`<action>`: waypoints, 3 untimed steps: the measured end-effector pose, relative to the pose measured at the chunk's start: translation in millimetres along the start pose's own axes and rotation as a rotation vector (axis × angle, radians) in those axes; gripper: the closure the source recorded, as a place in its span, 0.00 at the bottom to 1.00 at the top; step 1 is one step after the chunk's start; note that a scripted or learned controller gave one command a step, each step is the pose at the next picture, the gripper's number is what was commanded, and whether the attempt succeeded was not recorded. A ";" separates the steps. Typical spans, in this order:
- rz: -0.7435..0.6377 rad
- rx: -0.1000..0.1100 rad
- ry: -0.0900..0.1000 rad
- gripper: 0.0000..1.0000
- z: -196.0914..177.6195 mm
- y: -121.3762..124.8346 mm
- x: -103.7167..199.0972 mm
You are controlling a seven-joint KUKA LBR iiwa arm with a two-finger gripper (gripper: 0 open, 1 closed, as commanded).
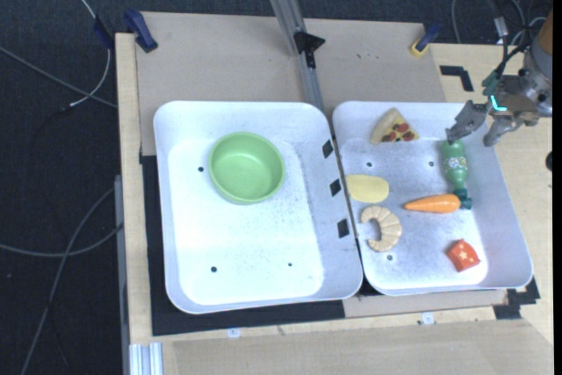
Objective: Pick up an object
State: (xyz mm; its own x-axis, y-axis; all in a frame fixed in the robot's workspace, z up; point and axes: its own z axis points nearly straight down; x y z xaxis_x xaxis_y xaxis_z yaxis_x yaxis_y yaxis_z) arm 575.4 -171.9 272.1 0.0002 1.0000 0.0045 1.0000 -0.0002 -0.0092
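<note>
While the pincer [479, 126] hangs over the far right corner of the right bin [518, 252], its two fingers stand spread apart with nothing between them, one tip just above the cap end of the green bottle [455, 163] and the other out toward the bin's right rim. That bottle looks like the likely target: it lies lengthwise from far to near, right under the left finger, so the spread of the fingers would suit closing across its narrow width once the arm comes down and shifts a little left. Touching the bottle's near end lies the orange carrot [432, 205], crosswise, which may get nudged if the grasp lands low on the bottle. The other pieces sit apart in the same bin: a pizza slice [393, 127] at the far side, a yellow piece [366, 187] near the left wall, a croissant [382, 227] just nearer than that, and a small red piece [463, 255] toward the near right corner. The left bin [176, 136] carries a green bowl [247, 167], well away from the arm. Both bins rest side by side on the desk [228, 57], so everything loose stays within reach of the arm coming from the right.
</note>
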 end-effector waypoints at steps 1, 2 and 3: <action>0.000 -0.006 -0.001 0.00 -2.9 0.9 -0.1; 0.001 0.004 0.001 0.00 61.7 1.9 0.2; 0.000 0.003 0.001 0.00 121.4 10.2 2.4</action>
State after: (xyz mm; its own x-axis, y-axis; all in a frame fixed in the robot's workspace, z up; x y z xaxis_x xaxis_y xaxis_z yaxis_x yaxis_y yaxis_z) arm 584.5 -169.0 150.6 0.0003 1.0000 0.0052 0.9999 -0.0002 -0.0124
